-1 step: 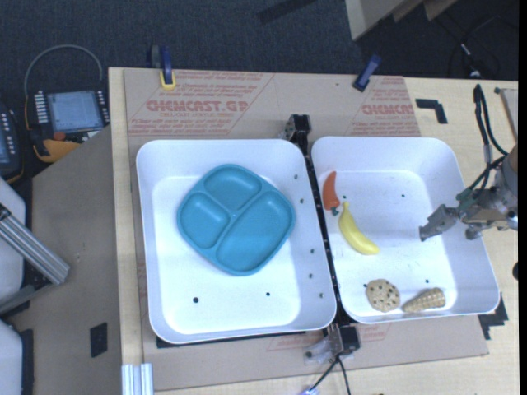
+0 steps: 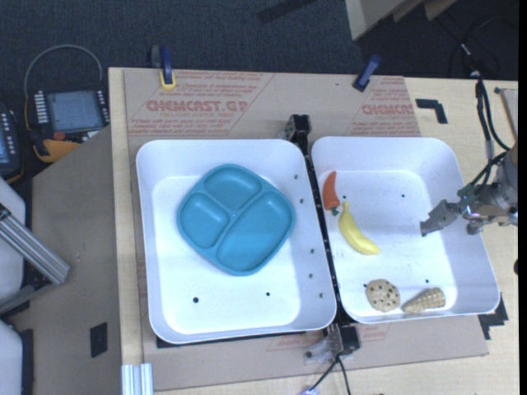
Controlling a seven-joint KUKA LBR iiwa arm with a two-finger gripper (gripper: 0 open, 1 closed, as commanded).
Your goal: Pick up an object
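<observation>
The right bin holds a yellow banana near its left wall, with a small orange-red carrot just above it. A round speckled cookie and a tan waffle cone lie along the bin's front edge. My gripper hangs over the right side of this bin, well to the right of the banana and above the cone. Nothing is visibly held in it.
The left bin carries a blue divided plate in its middle. A black clamp sits between the bins at the back. Cables hang along the right side near the arm.
</observation>
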